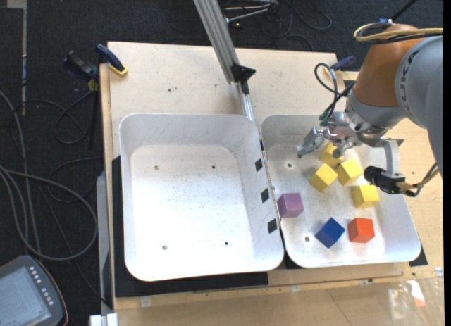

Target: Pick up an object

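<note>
Blocks lay scattered in the right bin (405,243), right of frame centre: four yellow ones clustered in its upper part, the topmost (329,153) directly beneath the gripper (325,141), with three more (325,177) (349,170) (366,195) just below. A purple block (290,204) sat near the bin's left wall, a blue (330,232) and an orange (361,229) toward the lower edge. Whether the fingers were spread or closed could not be told.

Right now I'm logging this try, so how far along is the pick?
Done: the arm has reached the right bin, with its pincer low over the cluster of yellow cubes. In hand: nothing visibly lifted. Left: grasp and raise a cube; the purple, blue and orange cubes lie apart, nearer the front.
</note>
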`<state>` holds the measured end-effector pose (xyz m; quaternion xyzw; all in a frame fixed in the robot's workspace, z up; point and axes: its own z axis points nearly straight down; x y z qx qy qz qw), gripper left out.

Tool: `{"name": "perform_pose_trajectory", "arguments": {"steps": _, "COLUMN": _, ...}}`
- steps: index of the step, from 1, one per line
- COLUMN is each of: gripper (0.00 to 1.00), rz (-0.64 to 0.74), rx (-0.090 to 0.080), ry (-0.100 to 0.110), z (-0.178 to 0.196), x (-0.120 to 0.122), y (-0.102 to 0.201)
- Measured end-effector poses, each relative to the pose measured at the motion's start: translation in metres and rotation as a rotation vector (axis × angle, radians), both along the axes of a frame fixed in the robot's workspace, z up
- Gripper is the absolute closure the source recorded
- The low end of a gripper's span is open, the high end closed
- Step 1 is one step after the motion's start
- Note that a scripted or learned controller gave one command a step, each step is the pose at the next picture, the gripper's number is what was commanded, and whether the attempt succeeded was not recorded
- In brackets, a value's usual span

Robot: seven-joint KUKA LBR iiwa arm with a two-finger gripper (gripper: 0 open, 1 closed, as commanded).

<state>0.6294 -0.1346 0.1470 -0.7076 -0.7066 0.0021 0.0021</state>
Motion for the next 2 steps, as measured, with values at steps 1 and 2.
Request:
{"name": "perform_pose_trajectory", "arguments": {"steps": 1, "gripper": 0.0, "rz": 0.002, "rx": -0.005, "ry": -0.024, "z": -0.0259, "x": 0.0054, "y": -0.0008}}
{"name": "perform_pose_trajectory", "arguments": {"steps": 2, "gripper": 1.0, "rz": 0.0, "rx": -0.002, "ry": -0.011, "z": -0.0234, "x": 0.0017, "y": -0.0001}}
